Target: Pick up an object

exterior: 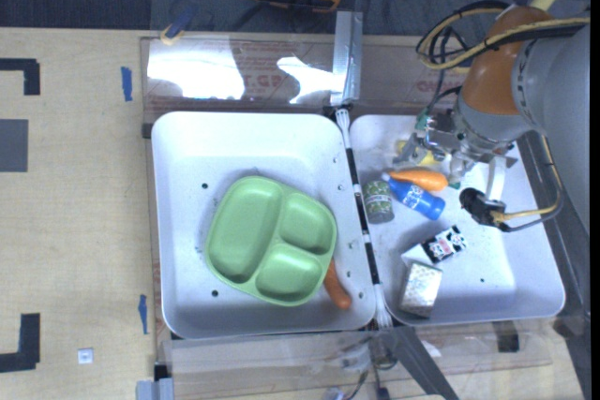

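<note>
My gripper (pixel 439 153) hangs low over the back of the right bin (pixel 527 281), below the arm's orange band. Just under it lies an orange carrot-shaped piece (pixel 419 178), resting against a blue bottle (pixel 418 199). A small green can (pixel 379 200) stands to their left near the bin's wall. Toward the front lie a black-and-white toy (pixel 444 244) and a pale foil-like box (pixel 421 286). The gripper's lower end is hidden among the wrist parts, and I see nothing held in it.
The left bin (pixel 178 145) holds a green divided plate (pixel 272 239), with an orange piece (pixel 337 288) by its front right rim. A black cable loop (pixel 487 206) hangs from the wrist over the right bin. A metal divider (pixel 361 201) separates the bins.
</note>
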